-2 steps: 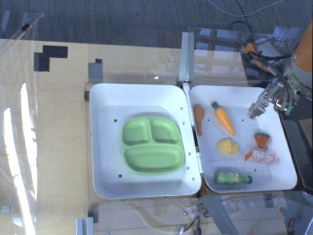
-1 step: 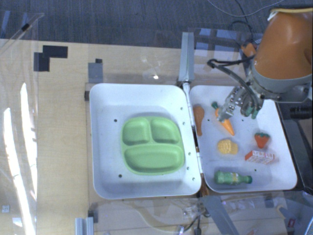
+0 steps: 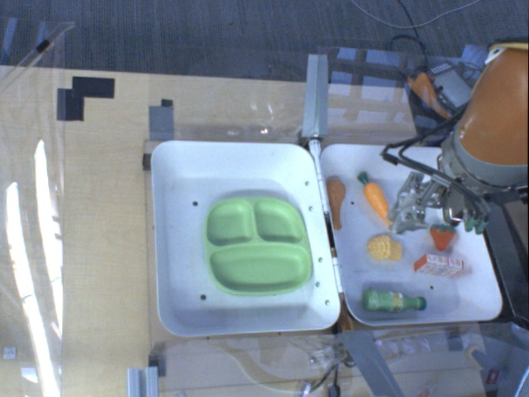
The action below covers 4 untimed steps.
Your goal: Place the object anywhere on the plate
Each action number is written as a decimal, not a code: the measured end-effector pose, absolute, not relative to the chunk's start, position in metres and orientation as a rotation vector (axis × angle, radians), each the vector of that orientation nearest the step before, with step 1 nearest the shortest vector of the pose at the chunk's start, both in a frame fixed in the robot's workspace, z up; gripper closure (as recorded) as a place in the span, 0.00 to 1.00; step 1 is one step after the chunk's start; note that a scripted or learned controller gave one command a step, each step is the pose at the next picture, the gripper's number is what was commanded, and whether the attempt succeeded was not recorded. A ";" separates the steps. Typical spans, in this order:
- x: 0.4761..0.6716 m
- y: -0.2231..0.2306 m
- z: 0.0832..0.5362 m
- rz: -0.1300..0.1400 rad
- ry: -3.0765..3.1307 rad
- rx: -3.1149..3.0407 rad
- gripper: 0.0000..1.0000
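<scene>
right bin (image 3: 488,304): pretty crowded. There's a carrot (image 3: 376,198), a brown drumstick-looking piece (image 3: 335,200) along the left wall, a yellow corn chunk (image 3: 383,247), a strawberry (image 3: 443,236), a little red-and-white carton (image 3: 439,264) and a green bottle (image 3: 393,301) lying on its side near the front

left bin (image 3: 169,222): holds the green plate (image 3: 257,245), three compartments, sitting about centre

gripper (image 3: 411,212): hanging over the right bin, carrot just to its left, corn just below, strawberry right beside it on the other side. Honestly can't tell how the fingers stand, too much clutter and blur

in the way: the two bin walls between the food and the plate
</scene>
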State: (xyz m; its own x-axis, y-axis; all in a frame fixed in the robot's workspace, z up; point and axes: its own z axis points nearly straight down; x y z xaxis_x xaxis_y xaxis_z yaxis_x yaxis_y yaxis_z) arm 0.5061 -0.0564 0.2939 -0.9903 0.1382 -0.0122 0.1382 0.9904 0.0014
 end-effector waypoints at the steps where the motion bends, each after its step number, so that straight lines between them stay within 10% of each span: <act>1: 0.491 -0.168 0.238 -0.003 3.132 -0.066 1.00; 2: 0.528 -0.101 0.245 -0.001 3.126 -0.160 1.00; 3: 0.497 -0.169 0.297 -0.010 3.096 -0.414 1.00; 4: 0.516 -0.110 0.256 -0.002 3.094 -0.484 1.00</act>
